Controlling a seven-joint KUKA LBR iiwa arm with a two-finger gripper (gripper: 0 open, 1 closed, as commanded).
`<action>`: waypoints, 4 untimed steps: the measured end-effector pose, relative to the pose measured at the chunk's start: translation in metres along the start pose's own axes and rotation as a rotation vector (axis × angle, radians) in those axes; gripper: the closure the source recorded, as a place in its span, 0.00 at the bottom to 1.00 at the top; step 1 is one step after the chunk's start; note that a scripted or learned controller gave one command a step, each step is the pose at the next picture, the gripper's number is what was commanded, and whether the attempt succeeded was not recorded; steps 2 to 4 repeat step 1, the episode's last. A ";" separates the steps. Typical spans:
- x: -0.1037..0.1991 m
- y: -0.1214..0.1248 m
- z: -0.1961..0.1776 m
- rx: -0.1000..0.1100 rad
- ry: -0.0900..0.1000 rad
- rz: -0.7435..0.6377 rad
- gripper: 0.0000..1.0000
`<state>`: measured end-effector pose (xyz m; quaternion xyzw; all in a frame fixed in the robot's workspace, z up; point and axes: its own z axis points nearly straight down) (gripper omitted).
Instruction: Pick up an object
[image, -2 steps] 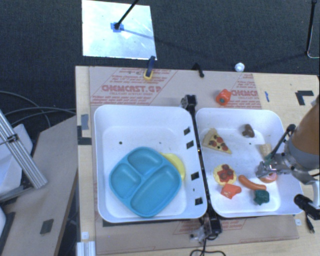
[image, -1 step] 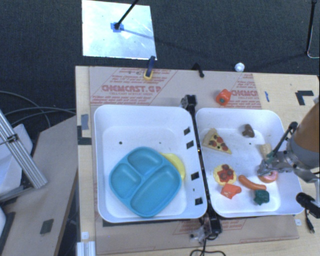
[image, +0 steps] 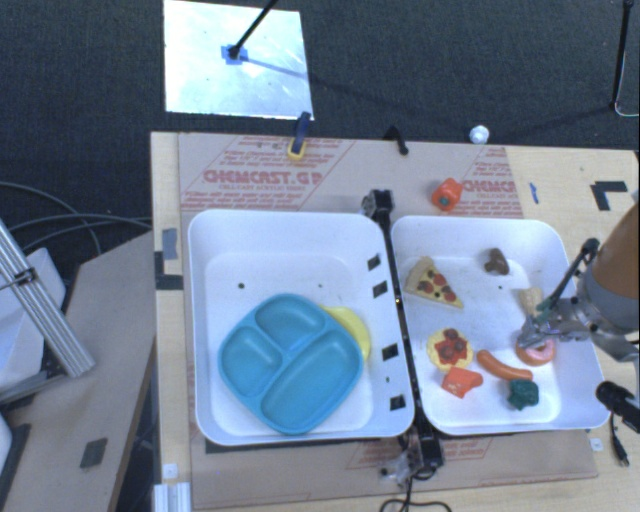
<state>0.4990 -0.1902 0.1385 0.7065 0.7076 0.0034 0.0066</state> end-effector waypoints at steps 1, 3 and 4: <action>-0.016 -0.013 0.053 0.013 0.007 0.001 1.00; -0.016 -0.013 0.053 0.013 0.007 0.001 1.00; -0.016 -0.013 0.053 0.013 0.007 0.001 1.00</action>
